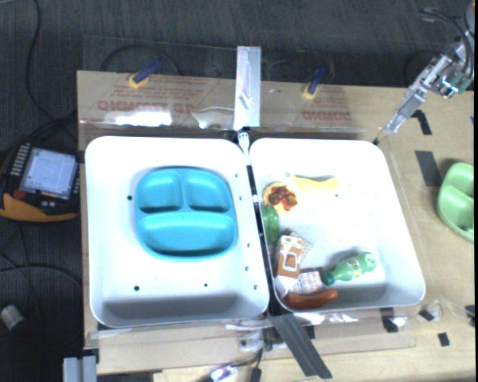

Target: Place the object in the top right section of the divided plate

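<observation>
A blue divided plate (186, 212) lies in the left bin (111, 293), with two small sections at the back and one long section at the front; all three hold nothing. The right bin (390, 213) holds several toy items: a yellow banana (315, 183), a round brown-and-red piece (280, 196), a green piece (270, 223) against the divider wall, an orange-and-white packet (291, 255), a green bottle (349, 267) and a red-brown sausage (311, 298). My gripper (401, 119) hangs beyond the right bin's far right corner, outside the bin, with nothing seen in it.
A light green object (459, 197) sits on the bench right of the right bin. A transparent panel with yellow-and-blue clamps (146, 73) stands behind both bins. A small device with a screen (44, 173) lies on the floor at left.
</observation>
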Available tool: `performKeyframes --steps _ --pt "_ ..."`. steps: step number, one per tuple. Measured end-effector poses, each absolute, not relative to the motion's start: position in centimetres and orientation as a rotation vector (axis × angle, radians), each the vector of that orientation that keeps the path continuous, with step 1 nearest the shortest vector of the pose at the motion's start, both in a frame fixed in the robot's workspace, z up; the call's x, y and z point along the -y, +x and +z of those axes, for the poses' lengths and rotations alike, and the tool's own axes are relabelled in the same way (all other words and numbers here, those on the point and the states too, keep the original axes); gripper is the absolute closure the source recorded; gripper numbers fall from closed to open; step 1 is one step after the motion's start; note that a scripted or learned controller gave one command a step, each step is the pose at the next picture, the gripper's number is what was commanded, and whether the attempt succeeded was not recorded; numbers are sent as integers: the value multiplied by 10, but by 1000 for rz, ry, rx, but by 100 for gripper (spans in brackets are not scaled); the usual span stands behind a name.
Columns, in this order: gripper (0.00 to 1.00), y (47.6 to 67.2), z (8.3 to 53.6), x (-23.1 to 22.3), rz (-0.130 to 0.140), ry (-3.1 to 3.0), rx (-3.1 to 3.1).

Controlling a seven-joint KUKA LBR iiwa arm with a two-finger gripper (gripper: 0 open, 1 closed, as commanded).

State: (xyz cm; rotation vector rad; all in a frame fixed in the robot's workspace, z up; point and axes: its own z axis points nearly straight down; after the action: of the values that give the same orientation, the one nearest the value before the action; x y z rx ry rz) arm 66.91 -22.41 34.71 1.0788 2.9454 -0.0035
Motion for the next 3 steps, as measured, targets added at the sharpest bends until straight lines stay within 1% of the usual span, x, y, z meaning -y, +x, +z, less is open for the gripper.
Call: performKeyframes --steps 1,2,3 --pt "0 659 435 223 -2 848 -3020" --pt "100 661 445 221 2 843 -3016" --pt "100 662 455 220 6 839 -3012"
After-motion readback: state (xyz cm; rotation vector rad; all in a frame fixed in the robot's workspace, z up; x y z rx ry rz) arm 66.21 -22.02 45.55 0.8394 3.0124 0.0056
